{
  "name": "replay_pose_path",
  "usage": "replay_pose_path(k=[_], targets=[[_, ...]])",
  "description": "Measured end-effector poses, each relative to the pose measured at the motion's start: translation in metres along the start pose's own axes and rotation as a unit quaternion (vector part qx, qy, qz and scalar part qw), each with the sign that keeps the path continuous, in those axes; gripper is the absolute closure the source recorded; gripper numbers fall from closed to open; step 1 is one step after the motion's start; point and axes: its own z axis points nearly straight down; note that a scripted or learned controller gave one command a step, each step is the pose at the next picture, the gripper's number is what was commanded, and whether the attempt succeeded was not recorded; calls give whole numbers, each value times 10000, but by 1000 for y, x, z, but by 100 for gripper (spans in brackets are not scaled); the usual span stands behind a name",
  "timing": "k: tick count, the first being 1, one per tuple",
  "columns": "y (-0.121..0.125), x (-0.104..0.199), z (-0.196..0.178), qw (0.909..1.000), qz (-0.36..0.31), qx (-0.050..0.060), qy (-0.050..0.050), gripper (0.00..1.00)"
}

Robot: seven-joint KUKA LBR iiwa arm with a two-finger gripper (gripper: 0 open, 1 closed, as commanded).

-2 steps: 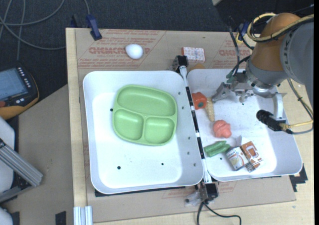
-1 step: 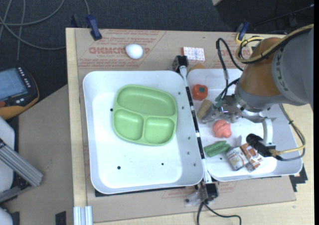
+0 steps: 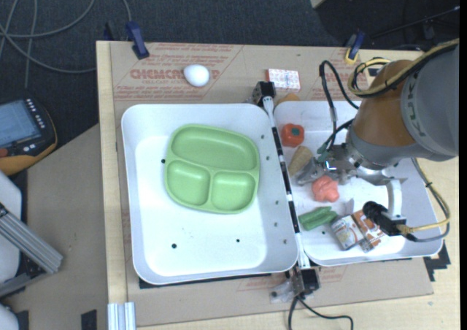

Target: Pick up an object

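The right bin (image 3: pixel 423 244) holds several small items. A red-orange toy fruit with a green top (image 3: pixel 292 133) lies near its back left. A tan piece (image 3: pixel 298 160) sits beside the divider, and a salmon-pink lump (image 3: pixel 326 189) lies near the bin's middle. Toward the front lie a green pod-shaped toy (image 3: pixel 316 217), a small can (image 3: pixel 341 233) and a printed packet (image 3: pixel 369 225). My gripper (image 3: pixel 323 166) hangs low over the bin between the tan piece and the pink lump, just above the lump. The arm's orange band (image 3: pixel 379 120) covers the bin's right part.
The left bin (image 3: pixel 146 248) carries a green divided plate (image 3: pixel 212 168). On the cardboard behind the bins rest a white egg (image 3: pixel 195 74) and a small pink-dotted box (image 3: pixel 284 78). Blue clamps (image 3: pixel 136 39) grip the board's back edge. Cables loop near the arm.
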Motion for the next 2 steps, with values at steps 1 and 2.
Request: replay_pose_path(k=[1,2], targets=[[0,0,-10,10000,5,-9,-1,100],[5,56,-141,10000,-9,-28,-6,100]])
